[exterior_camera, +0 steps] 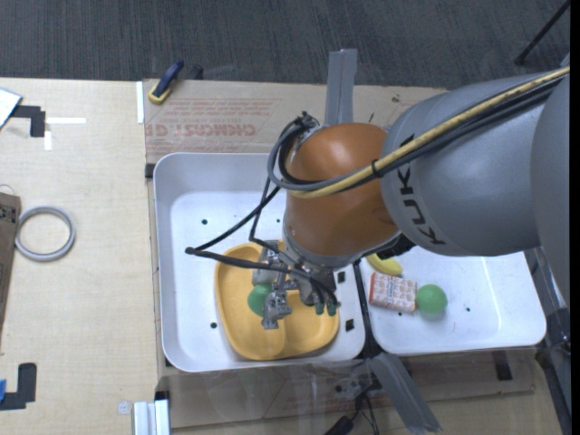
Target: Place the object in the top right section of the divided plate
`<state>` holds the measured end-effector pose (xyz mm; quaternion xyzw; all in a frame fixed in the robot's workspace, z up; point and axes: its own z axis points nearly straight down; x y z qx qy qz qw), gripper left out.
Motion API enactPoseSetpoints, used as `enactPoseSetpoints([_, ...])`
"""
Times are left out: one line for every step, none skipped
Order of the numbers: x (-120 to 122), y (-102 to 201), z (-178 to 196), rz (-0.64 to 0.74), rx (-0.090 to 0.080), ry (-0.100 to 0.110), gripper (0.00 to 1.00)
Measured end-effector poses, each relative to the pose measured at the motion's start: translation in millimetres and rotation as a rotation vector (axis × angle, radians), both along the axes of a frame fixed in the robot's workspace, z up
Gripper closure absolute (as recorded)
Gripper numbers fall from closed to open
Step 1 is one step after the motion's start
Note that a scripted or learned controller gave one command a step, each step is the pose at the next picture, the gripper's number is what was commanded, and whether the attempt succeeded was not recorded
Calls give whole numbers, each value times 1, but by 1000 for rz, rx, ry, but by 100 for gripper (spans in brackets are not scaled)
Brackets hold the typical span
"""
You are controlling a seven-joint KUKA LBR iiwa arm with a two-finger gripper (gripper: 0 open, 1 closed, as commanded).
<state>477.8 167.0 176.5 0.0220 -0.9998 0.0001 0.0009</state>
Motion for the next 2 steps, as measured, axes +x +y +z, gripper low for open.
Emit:
enactPoseSetpoints([14, 56, -48, 169, 1, -2, 100])
enactPoseSetpoints([32, 62, -54, 627, 3, -8, 100])
